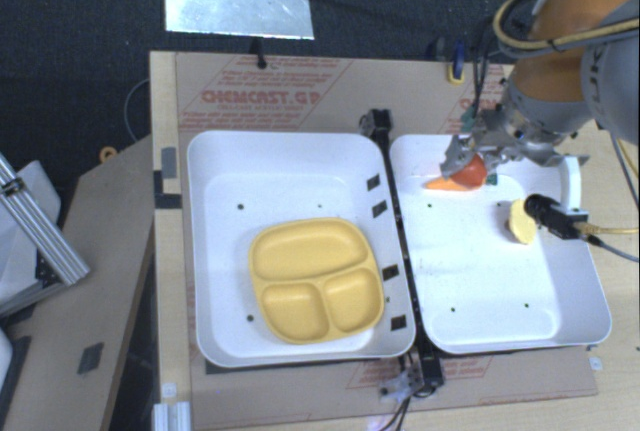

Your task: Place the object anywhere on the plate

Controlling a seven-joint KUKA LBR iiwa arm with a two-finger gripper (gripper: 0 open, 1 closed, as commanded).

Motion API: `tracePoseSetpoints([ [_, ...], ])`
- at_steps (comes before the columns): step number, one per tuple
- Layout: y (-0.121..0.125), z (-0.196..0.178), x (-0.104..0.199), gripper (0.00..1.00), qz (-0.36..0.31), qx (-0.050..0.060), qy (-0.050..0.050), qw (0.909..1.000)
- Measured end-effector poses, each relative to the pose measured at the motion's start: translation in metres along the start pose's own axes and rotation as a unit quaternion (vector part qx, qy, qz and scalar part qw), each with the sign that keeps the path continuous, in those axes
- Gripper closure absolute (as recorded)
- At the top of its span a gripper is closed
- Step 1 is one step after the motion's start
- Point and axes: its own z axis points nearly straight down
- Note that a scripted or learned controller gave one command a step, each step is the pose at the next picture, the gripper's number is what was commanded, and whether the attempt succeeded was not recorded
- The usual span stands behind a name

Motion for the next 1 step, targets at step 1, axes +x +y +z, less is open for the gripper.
tracePoseSetpoints([
  [1,0.0122,0.0086,0.0522,1.00,0.000,0.000,0.000,1.0000],
])
